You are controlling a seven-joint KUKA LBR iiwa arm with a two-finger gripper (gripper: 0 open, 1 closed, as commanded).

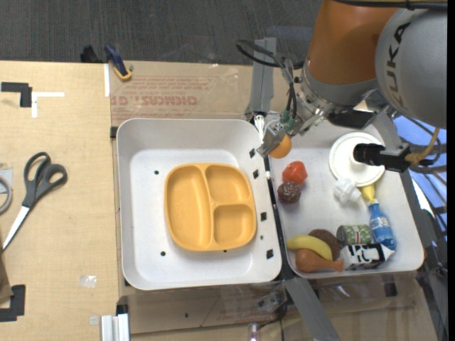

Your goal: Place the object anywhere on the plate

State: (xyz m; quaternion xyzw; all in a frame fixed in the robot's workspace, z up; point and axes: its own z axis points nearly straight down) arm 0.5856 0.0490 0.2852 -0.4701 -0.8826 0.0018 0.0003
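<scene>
Bench bins noted: pincer (279,139) clamped on orange fruit (281,146); plate (210,207) lies below-left. Advise carrying clear over bin wall (266,190).

- The plate (210,207) is yellow-orange all over, one plain colour across its three compartments.
- Both bins are white — the left bin (135,212) with small black dots on its floor, the right bin (405,251) plain.
- The small round fruit (281,146) at the end effector (274,141) is orange.
- In the right bin: a red strawberry-like piece (294,172), a dark brown-purple piece (288,192), a yellow banana (311,246), an orange-brown piece (313,261), a green-labelled can (355,234), a bottle (379,226) with yellow top and blue label, a white disc (348,158).
- The arm (370,34) is grey with an orange band.
- The worktop (57,233) is pale wood colour; the scissors (34,187) have black handles.
</scene>
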